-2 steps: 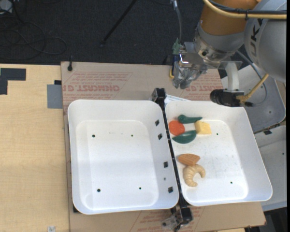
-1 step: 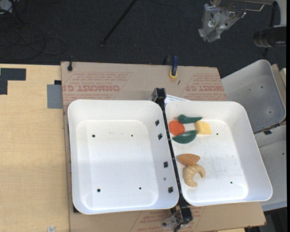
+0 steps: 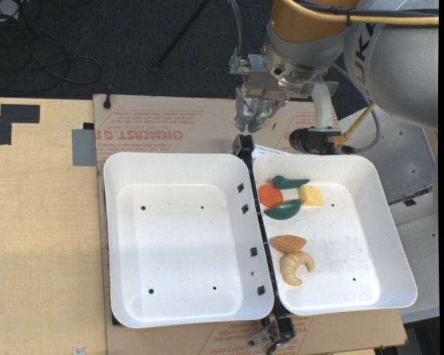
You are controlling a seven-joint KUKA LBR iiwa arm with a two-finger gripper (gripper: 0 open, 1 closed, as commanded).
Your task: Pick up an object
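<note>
Up at the far edge of the bench, the gripper (image 3: 253,120) hangs from the grey arm (image 3: 385,43) over the brown cardboard (image 3: 170,128), just behind the spot where the two white bins meet. Nothing sits between its fingers, and whether they are open or closed I cannot tell from this slanted look. The right bin (image 3: 388,272) holds all the objects, gathered in its left half near the divider. A red-orange round piece (image 3: 270,195) lies closest to the divider, touching a dark green curved piece (image 3: 284,211) just below it. Another dark green piece (image 3: 290,182) lies just above, with a small yellow block (image 3: 311,195) to its right. Nearer the front of the bin, an orange-brown oval piece (image 3: 288,243) rests just above a pale tan croissant shape (image 3: 296,266), the two touching or nearly so. The left bin (image 3: 118,272) sits beside it, joined along the black clips.
</note>
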